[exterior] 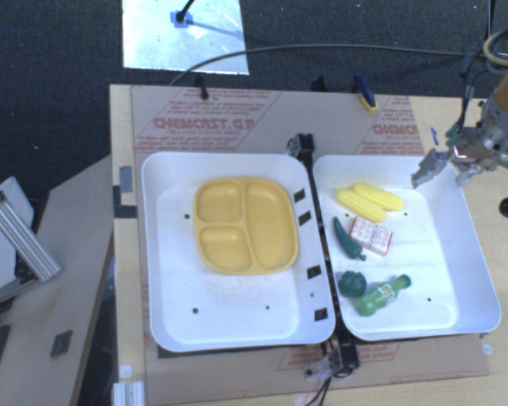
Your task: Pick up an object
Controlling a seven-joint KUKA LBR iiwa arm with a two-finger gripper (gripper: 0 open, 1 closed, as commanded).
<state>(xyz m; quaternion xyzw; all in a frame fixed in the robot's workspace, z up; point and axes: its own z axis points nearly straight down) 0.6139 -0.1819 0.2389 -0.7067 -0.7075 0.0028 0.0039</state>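
White plastic, two shallow bins side by side on the bench, seen from above at a slant. Left bin (165,311) carries a yellow divided tray (244,225), three compartments, sitting flat, a bit above centre. Right bin (457,260) has the small stuff, all in its left half. Top: two yellow corn cobs (369,200), lying side by side & touching, angled down-left to up-right. Just below them a small red-and-white box (372,236), tilted. Touching that box on its left, a dark green pepper (348,239), long and thin, pointing down-right. Lower down, a green broccoli piece (351,283), and right beside it, touching, a green bottle (381,295) on its side, cap end toward the upper right.

Arm comes in from the right, grey w/ the orange band near the frame edge. Gripper (441,167) hovers over the top-right corner of the right bin, at the rim. Two metal prongs show, spread apart w/ a gap between them, nothing in the gap. So: pincer apart, gripping nothing. Nearest item is the corn, and it's still well apart from the tips, off to their lower left. Every object rests on the bin floor.

Under both bins, a clear sheet w/ red lettering (205,123). Behind it, a shiny silver square (183,24) on the dark carpet, a black cable crossing it.
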